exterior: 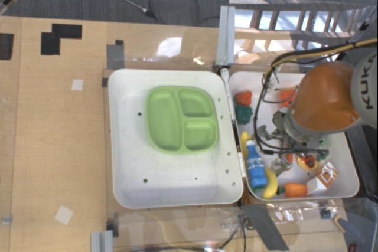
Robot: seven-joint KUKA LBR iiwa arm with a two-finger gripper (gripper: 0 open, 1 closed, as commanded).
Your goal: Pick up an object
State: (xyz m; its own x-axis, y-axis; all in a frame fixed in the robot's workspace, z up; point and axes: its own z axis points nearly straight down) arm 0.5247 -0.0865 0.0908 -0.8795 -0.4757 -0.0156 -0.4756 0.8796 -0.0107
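Note:
My gripper (289, 157) hangs low in the right bin (349, 186), under the orange wrist band (323, 97) that hides most of it. Just left of it lies a blue bottle (255, 165) with a white cap. A yellow banana (270, 183) and an orange piece (295, 189) lie near the bin's front wall. A red-and-yellow item (307, 161) and a small orange-and-white box (326, 173) sit just right of the gripper. An orange-red piece (243, 97) and a teal piece (243, 112) lie at the bin's back left.
The left bin (133, 186) holds a green divided plate (181, 118). A metal divider (234, 127) runs between the bins. Cables (266, 97) loop off the wrist over the right bin. A metal frame (295, 20) stands behind the right bin.

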